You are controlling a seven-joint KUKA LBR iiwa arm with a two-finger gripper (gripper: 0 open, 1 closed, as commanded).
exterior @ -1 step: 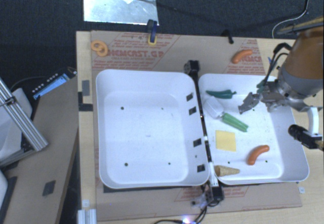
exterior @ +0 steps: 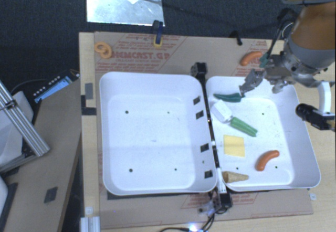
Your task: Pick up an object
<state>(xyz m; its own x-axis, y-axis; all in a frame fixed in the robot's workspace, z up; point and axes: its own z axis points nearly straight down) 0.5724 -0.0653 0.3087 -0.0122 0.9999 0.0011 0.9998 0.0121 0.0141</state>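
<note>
We see the left bin (exterior: 152, 131) bare, so every candidate lies in the right bin (exterior: 302, 152): a green-handled tool (exterior: 234, 119), yellow square (exterior: 234, 146) and orange sausage (exterior: 267, 159). At upper right, the gripper (exterior: 265, 83) hangs above a dark green piece (exterior: 228, 97); its jaws look spread and pinch nothing, likely poised to descend.

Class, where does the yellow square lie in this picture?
The yellow square lies in the right bin, near its left wall, between the green-handled tool above and the orange sausage at lower right.
</note>
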